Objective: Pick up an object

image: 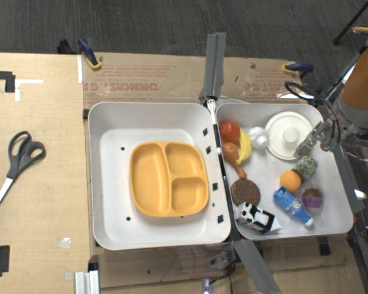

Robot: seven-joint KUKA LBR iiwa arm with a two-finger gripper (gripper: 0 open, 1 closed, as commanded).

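Camera view, looking down on the worktop point(37, 225): two white bins side by side. Left bin point(107, 182), centre of frame, holds a yellow three-compartment tray point(169, 178), lying flat. Right bin point(337, 222), right of frame, holds the loose objects. Along its left wall, top to bottom: tomato point(229, 130), brown drumstick-shaped toy point(234, 157), banana point(245, 146) just beside it, round brown cookie point(245, 192), black-and-white toy point(255, 218) at the lower left corner. White disc point(288, 135) in the upper middle of the bin, with a small white piece point(257, 136) just to its left. Toward the lower right: green patterned can point(305, 166), orange ball point(290, 180) touching or nearly touching it below, blue bottle point(292, 206) lying on its side, purple item point(312, 197) just to the right of the bottle. Arm enters from the right edge, orange band at upper right. End effector point(319, 136) sits over the right rim of the white disc, above the green can; cannot tell how far apart its tips are, and nothing visibly held. Scissors point(15, 164) lie on the bare worktop at the left of frame, well apart from the bins. Two blue clamps point(89, 52) at the upper edge of the cardboard.
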